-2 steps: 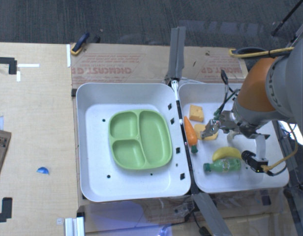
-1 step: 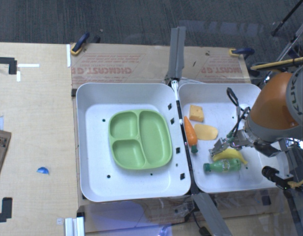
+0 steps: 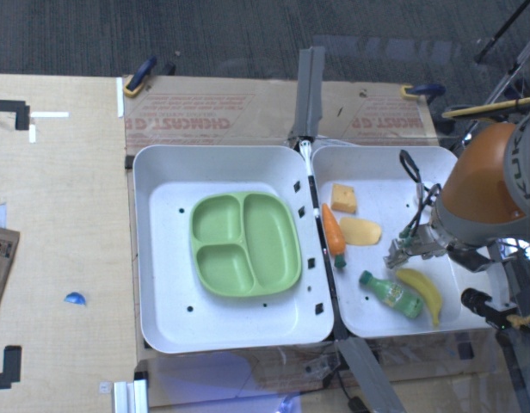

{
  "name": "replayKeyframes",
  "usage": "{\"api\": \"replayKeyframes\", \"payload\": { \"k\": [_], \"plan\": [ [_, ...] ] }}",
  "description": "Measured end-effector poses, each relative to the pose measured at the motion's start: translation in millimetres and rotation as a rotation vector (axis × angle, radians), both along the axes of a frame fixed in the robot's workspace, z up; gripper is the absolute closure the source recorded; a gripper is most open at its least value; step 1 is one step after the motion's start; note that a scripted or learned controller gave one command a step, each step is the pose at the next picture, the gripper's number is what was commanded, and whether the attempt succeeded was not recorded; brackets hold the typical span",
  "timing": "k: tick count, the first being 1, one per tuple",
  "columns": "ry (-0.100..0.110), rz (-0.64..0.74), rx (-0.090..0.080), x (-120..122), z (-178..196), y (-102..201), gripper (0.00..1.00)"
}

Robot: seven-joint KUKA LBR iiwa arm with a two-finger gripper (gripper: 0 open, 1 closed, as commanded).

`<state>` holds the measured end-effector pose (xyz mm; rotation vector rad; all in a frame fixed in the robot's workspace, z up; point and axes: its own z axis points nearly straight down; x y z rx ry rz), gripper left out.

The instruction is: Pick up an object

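The right bin (image 3: 381,163) holds several toy foods. An orange cheese block (image 3: 343,198) lies near its back, with a pale yellow slice (image 3: 360,231) just in front. A carrot (image 3: 334,233) rests along the left wall. A green bottle (image 3: 392,293) lies on its side near the front, and a banana (image 3: 423,291) curves beside it to the right. My gripper (image 3: 400,254) hangs low over the bin floor, just above the banana's upper end and right of the yellow slice. Nothing is visibly held in it.
The left bin (image 3: 157,231) holds a green three-compartment plate (image 3: 246,243). A grey divider post (image 3: 309,93) stands between the bins at the back. The arm's orange band (image 3: 484,175) hangs over the right bin's right side. Clamps and cables crowd the right edge.
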<state>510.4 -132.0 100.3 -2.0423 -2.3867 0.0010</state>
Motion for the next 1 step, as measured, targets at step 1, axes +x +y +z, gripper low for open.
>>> {"api": "replayKeyframes", "payload": {
  "k": [1],
  "plan": [
    [0.0, 0.0, 0.0, 0.0, 0.0, 0.0, 0.0]
  ]
}}
